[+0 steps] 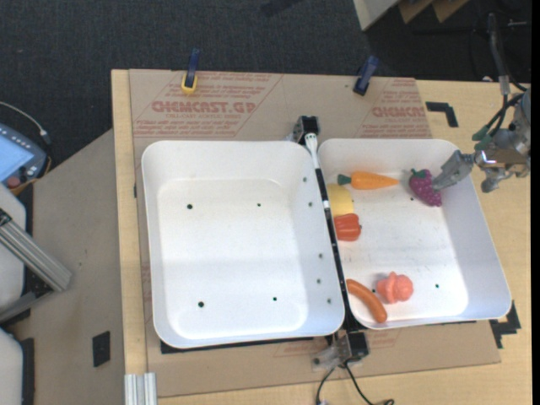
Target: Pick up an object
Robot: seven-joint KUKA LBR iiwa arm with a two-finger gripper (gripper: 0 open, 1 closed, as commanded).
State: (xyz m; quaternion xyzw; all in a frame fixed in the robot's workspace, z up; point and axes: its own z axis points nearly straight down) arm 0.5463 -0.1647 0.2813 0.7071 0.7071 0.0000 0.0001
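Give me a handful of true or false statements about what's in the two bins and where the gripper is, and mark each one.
1. The carrot lies in the right bin. True.
2. The purple grapes lie in the left bin. False: they lie in the right bin, near its far edge.
3. The gripper is just beside the grapes. True.
4. The sausage lies next to the carrot. False: it lies at the near edge, by the pink toy.
5. The red pepper lies against the divider side of the right bin. True.
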